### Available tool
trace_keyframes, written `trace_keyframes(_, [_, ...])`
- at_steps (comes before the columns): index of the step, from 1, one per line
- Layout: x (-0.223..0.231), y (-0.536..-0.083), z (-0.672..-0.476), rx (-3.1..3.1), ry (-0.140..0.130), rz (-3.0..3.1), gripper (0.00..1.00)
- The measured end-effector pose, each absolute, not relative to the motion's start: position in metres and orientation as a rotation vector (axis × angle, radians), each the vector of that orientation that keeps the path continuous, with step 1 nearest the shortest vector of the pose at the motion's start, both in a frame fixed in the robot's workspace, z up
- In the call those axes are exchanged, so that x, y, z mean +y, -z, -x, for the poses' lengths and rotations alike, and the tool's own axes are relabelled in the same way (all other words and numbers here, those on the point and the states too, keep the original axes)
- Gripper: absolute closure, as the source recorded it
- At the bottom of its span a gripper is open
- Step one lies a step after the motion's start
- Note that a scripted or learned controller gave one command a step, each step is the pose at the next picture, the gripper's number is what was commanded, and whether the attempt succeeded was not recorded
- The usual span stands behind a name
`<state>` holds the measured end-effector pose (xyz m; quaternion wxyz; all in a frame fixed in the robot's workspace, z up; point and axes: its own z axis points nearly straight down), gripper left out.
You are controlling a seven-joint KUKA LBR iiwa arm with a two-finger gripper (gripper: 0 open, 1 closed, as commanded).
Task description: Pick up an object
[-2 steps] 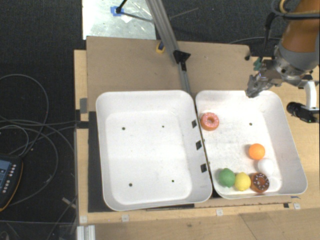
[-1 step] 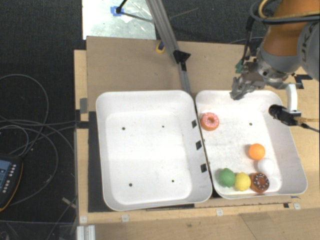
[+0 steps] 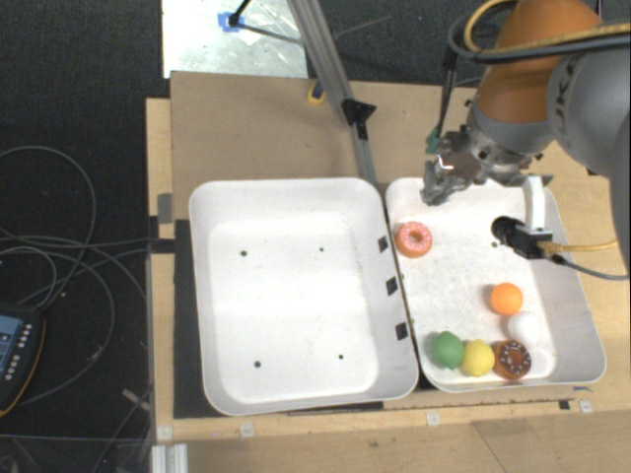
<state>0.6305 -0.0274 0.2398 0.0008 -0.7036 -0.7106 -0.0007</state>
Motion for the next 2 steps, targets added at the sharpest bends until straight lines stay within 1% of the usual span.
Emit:
trace_keyframes(1, [0.031,-0.23,-0.621,-2.232,0.003,2.208,1.0])
trace_keyframes(2, [0.085,-0.241,-0.614,-2.233,0.005,2.209,1.0])
